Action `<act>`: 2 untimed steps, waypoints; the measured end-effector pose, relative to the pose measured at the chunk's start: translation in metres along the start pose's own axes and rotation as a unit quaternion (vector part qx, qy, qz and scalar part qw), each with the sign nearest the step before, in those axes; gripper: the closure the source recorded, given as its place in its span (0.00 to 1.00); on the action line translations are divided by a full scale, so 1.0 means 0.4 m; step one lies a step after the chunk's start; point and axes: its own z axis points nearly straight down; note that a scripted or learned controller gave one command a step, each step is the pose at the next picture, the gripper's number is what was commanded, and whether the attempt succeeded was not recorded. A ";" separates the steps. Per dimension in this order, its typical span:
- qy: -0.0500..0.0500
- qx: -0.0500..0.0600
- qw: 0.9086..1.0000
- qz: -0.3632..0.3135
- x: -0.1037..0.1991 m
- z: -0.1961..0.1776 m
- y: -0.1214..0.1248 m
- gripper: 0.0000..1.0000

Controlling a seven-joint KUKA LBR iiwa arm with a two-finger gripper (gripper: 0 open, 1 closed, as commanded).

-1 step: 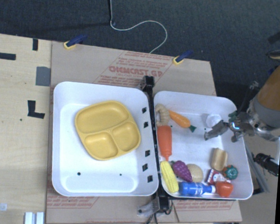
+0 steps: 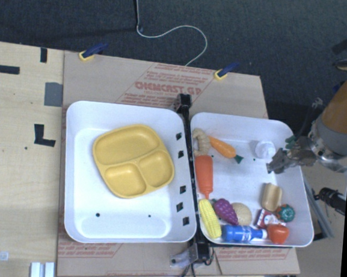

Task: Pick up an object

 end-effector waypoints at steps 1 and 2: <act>-0.002 -0.006 1.000 0.000 0.032 -0.258 -0.023 1.00; -0.002 -0.003 1.000 0.003 -0.074 -0.410 -0.163 1.00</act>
